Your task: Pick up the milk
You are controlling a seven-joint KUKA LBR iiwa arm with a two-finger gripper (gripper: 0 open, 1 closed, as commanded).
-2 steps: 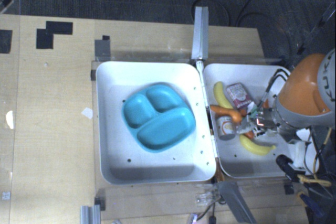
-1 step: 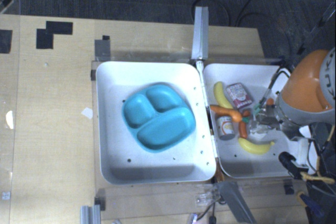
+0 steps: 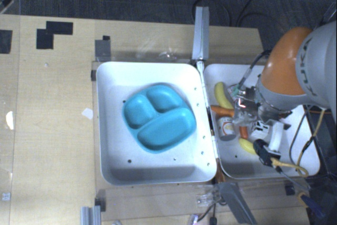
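A small grey and white container (image 3: 227, 128), which may be the milk, lies near the left wall of the right bin (image 3: 231, 168). Its label is too small to read. My gripper (image 3: 245, 116) hangs low over the middle of that bin, just right of the container and very close to it. The wrist hides the spot under the gripper, so I cannot see whether anything is held. The grey arm with its orange band (image 3: 284, 66) covers the bin's right half.
In the right bin, a yellow banana (image 3: 221, 94) lies at the back left, an orange carrot-like piece (image 3: 221, 111) sits below it, and another yellow item (image 3: 246, 145) is toward the front. The left bin (image 3: 110, 166) holds a blue divided plate (image 3: 159, 116).
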